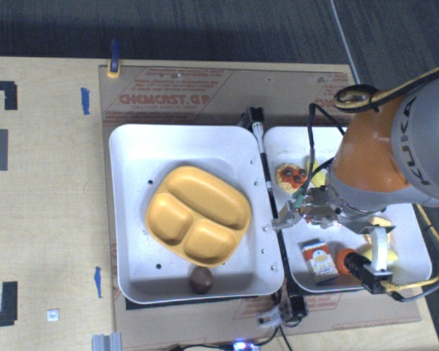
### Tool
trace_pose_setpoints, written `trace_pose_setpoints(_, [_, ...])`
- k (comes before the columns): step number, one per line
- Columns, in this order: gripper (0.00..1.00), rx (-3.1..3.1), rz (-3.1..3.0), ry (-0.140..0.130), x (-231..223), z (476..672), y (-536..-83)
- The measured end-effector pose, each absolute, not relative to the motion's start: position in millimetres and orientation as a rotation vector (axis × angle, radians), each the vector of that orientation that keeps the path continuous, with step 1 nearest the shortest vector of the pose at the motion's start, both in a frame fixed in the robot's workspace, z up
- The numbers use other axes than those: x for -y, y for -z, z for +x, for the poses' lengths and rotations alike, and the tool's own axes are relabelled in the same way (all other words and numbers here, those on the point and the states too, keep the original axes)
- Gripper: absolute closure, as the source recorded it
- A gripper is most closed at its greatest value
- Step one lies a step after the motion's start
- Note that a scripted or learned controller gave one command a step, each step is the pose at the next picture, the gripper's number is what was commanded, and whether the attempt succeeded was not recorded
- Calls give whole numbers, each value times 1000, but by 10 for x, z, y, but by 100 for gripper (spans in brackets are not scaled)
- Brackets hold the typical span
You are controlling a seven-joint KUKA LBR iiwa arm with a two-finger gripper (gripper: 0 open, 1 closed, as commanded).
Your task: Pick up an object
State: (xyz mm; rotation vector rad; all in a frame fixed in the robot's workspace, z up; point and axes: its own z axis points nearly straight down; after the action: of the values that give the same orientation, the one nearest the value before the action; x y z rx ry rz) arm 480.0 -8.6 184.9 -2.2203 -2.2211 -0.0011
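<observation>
My gripper hangs low over the left half of the right bin, under the grey and orange wrist. Just up and left of it lies a small round orange and yellow item. Below it, a small box with an orange label rests on the bin floor beside an orange object and a yellow and white piece. The arm hides the middle of this bin. The left bin holds a large yellow divided plate and a small brown ball.
The raised rims between the two bins run close to the gripper's left side. Black cables loop over the arm at the upper right. A black clamp sits at the bins' far edge. Cardboard and a wooden bench surround the bins.
</observation>
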Motion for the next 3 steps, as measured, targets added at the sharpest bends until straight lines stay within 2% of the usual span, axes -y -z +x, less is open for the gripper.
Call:
trace_pose_setpoints(2, [0,2221,-2220,1,86,4800,-1849])
trace_pose_setpoints(3, [0,2238,-2223,48,343,4943,-1539])
